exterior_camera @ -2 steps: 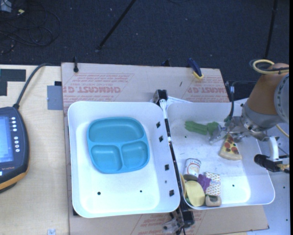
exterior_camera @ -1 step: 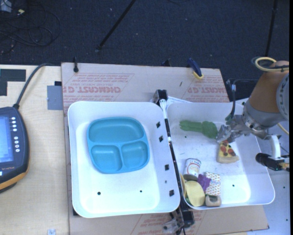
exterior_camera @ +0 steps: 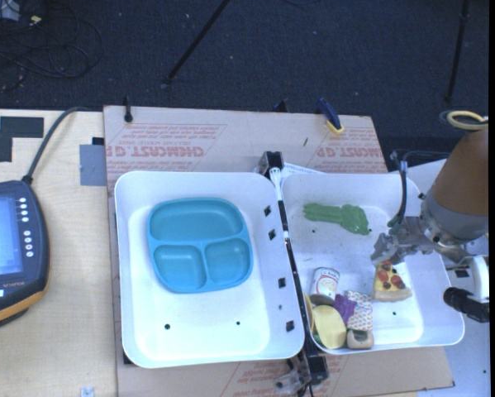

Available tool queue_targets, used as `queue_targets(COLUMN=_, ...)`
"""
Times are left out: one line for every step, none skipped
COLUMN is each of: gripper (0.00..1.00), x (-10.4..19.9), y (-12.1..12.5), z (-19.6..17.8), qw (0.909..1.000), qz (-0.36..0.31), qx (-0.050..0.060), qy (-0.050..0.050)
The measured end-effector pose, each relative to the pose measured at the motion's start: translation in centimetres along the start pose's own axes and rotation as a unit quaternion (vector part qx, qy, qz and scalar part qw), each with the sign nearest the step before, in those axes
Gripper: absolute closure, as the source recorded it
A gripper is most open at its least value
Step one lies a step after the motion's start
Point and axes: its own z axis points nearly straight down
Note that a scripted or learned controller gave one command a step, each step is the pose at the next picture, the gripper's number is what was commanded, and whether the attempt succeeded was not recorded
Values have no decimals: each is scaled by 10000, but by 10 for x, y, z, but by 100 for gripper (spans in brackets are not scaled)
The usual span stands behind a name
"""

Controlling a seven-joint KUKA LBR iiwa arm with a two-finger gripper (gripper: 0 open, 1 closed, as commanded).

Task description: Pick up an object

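Overhead, the gripper [exterior_camera: 389,255] of a grey-and-orange robot arm [exterior_camera: 462,190] hangs low at the right of the frame, just above and seemingly touching the upper edge of a toy pizza slice [exterior_camera: 391,282] that lies flat in the right-hand bin [exterior_camera: 445,329]. Whether the gripper is spread or closed cannot be told from this slanted view, and nothing can be seen caught in it. The slice, the nearest candidate for the pick, sits apart from a cluster at the bin's lower left: a small can [exterior_camera: 326,283], a yellow toy [exterior_camera: 330,326], a purple piece [exterior_camera: 345,308] and a patterned scrap [exterior_camera: 361,310] crowded together. A green toy [exterior_camera: 338,217] lies alone toward the bin's upper middle. The left-hand bin [exterior_camera: 140,213] carries a blue divided plate [exterior_camera: 201,244], while a control pendant [exterior_camera: 9,251] rests on the surface at the far left of the frame. The slice looks light, stiff and thin, probably plastic or wood, so it should lift easily yet could slide on the smooth bin floor. Lying flat, it offers little height; a pinch across its narrower sides near the middle seems the safest hold, with the crust end a thicker alternative.
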Motion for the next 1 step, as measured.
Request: queue_targets(gripper=100, x=74, y=44, z=-41, qw=10000, qz=-10, qx=-32, qy=-13)
